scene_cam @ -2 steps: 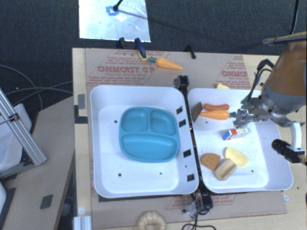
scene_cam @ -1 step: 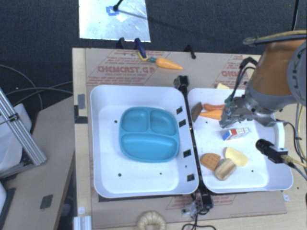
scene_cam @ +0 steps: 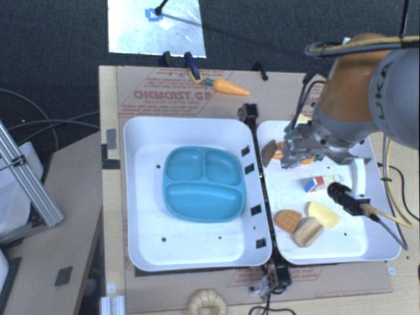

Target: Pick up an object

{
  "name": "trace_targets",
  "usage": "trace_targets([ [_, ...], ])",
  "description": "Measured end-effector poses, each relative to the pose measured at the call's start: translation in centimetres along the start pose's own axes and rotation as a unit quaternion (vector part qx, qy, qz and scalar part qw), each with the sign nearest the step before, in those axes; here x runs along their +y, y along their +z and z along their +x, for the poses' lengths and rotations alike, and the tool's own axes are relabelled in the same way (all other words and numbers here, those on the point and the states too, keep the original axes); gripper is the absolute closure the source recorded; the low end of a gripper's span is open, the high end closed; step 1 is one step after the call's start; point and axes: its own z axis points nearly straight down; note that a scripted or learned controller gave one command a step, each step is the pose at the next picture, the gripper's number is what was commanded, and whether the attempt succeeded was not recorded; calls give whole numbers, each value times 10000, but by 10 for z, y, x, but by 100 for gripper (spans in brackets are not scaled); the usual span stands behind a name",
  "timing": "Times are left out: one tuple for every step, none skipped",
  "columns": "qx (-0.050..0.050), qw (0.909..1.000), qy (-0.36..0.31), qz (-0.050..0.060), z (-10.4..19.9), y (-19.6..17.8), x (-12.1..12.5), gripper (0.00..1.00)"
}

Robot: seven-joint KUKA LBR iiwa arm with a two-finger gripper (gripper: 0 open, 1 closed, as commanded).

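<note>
The bench [scene_cam: 164,87] carries two white bins. The gripper [scene_cam: 296,155] is low in the right bin [scene_cam: 367,241]; its opening I cannot tell

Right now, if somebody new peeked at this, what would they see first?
Probably the big blue plate with three sections, sitting in the middle of the left bin. Next, the grey and orange arm leaning over the right bin, which has small toy foods near its front. An orange carrot lies on the board behind the bins.
</note>
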Motion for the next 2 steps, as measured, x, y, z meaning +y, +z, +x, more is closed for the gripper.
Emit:
trace_targets([
  [0,10000,1,13,57,12,4,100],
  [-1,10000,8,-1,90,-2,15,100],
])
